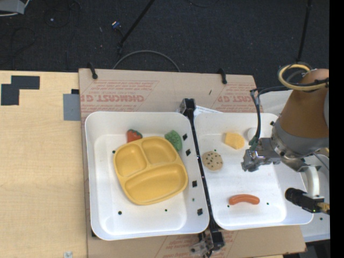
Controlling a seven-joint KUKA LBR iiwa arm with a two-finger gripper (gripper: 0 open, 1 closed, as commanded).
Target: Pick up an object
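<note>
Pincer (251,161) hangs over the right bin (274,211), mid-right; can't tell if it's released or clenched. Nearest targets: yellow chunk (234,140), cookie (213,160), sausage (244,200), all apart from it. They look like light, stiff toy food. I'd take the sausage across its narrow middle; cookie lies flat, awkward.

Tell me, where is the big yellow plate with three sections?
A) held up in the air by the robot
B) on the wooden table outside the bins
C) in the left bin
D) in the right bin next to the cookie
C: the yellow plate lies flat in the left bin, with a green piece and a red piece at its far edge, while the cookie sits in the right bin.
</note>
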